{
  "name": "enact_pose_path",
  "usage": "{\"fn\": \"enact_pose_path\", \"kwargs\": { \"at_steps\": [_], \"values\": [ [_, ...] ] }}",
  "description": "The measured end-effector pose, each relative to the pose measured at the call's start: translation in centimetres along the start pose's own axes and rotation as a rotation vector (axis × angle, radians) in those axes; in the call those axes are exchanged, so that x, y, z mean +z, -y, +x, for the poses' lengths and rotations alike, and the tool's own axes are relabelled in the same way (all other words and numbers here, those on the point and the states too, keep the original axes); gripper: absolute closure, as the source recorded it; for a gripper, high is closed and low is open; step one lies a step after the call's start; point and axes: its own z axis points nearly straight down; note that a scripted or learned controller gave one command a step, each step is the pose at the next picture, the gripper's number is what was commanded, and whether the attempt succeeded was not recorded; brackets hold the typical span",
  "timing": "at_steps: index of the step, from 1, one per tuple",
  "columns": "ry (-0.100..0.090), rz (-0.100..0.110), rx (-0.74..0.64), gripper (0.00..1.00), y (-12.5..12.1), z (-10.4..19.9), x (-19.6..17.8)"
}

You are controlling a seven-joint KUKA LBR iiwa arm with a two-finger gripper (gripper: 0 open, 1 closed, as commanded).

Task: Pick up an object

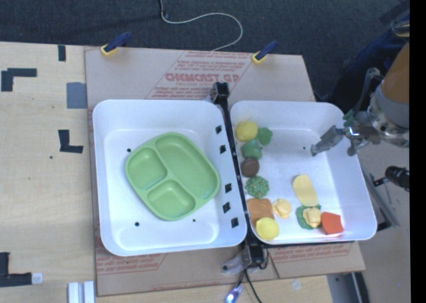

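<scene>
The right bin [346,182] holds several toy foods. Along its left side lie a yellow ball [247,130], a green piece [264,136], a brown ball [250,166], a green broccoli-like piece [257,186], an orange-brown block [259,208] and a second yellow ball [267,229]. A pale yellow oblong [305,190], a green-and-yellow piece [309,217] and a red-orange block [331,223] lie toward the front right. My gripper [338,144] hovers over the bin's upper right part, open, with nothing between its fingers.
The left bin [110,135] holds a green divided plate [173,175]. A black divider clip strip [229,162] runs between the bins. The bins rest on cardboard [200,75] with a thin cable [200,18] beyond it.
</scene>
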Motion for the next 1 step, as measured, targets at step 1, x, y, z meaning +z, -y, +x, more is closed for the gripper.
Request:
{"fn": "enact_pose_path", "kwargs": {
  "at_steps": [1],
  "values": [
    [-0.004, 0.006, -0.003, 0.00, 4.72, 7.29, 2.29]
  ]
}}
